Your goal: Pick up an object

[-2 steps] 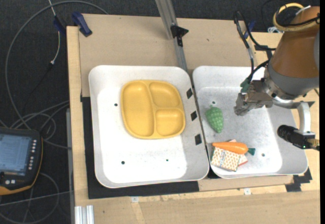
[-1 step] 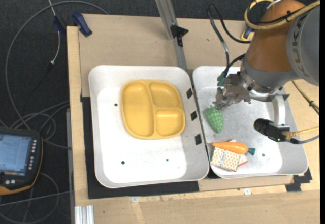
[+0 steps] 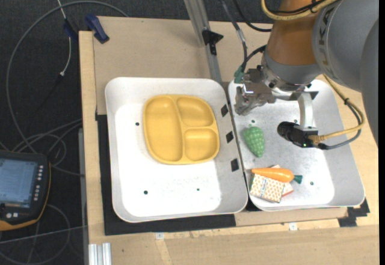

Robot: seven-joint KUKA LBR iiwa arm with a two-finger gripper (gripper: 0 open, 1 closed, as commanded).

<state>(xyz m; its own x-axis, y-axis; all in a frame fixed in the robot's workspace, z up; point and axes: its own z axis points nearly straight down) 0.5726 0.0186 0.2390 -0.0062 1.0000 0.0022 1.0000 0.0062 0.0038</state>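
Observation:
The right bin (image 3: 331, 194) holds a green bumpy toy fruit (image 3: 254, 140) near its left wall, with an orange carrot (image 3: 274, 173) and a small patterned box (image 3: 267, 188) at the front. My gripper (image 3: 245, 103) hangs over the bin's back left corner, just above and behind the green fruit. Nothing shows between its fingers. The arm's orange band (image 3: 298, 23) rises above it.
The left bin (image 3: 129, 197) carries a yellow three-compartment plate (image 3: 180, 128). A metal pole (image 3: 195, 5) slants up behind the bins. A black camera unit (image 3: 296, 133) is mounted on the wrist over the right bin. Cables and a teach pendant (image 3: 21, 185) lie off the bench's left side.

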